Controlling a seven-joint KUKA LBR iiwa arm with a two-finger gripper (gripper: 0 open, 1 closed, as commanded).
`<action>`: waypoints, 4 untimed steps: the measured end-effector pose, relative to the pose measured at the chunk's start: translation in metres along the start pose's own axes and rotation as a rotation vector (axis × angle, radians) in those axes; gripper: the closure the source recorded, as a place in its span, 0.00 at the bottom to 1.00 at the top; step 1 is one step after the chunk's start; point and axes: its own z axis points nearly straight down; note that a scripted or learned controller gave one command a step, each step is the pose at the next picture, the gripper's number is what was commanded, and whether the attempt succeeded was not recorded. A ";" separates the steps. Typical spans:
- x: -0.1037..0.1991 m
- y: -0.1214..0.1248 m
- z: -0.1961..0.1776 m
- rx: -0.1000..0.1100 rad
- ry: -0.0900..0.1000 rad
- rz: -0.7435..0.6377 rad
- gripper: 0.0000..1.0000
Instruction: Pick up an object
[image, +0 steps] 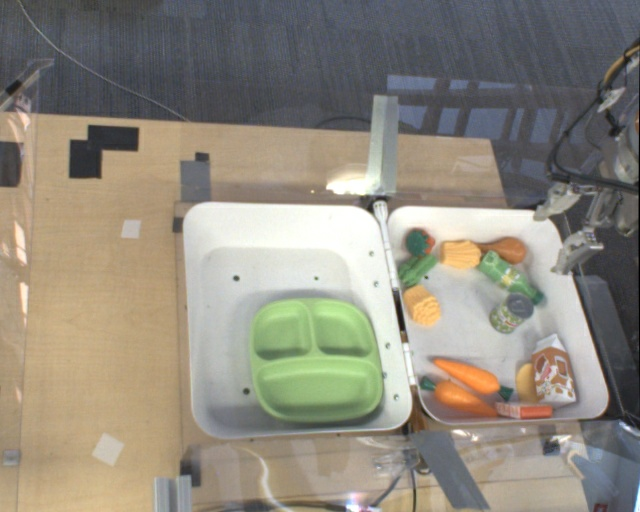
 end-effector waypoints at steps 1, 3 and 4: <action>0.041 -0.007 0.112 -0.004 0.010 -0.077 0.00; 0.022 0.083 0.190 -0.004 -0.009 -0.237 0.00; -0.060 0.103 0.192 -0.003 0.000 -0.110 0.00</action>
